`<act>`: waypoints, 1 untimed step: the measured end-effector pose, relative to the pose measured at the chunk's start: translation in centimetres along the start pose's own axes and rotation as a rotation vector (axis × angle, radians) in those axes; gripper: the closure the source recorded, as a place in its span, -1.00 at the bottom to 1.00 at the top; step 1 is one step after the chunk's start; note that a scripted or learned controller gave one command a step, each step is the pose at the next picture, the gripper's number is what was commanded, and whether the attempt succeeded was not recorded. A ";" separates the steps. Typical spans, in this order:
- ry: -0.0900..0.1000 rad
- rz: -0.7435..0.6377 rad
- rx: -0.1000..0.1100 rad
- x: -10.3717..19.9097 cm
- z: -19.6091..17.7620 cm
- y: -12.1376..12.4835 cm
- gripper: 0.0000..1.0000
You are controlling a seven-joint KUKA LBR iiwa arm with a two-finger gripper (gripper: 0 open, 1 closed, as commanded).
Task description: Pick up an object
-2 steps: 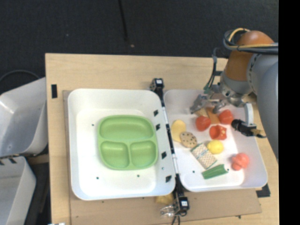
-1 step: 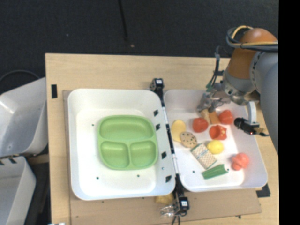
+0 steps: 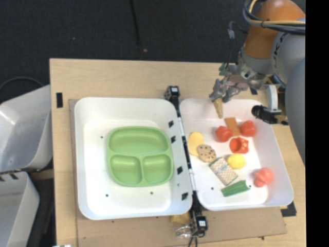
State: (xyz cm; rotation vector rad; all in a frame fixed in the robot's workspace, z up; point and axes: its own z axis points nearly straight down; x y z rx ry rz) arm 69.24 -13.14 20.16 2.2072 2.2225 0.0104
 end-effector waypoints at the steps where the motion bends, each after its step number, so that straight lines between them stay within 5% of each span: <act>1: 0.003 -0.001 0.009 7.4 0.0 -0.2 1.00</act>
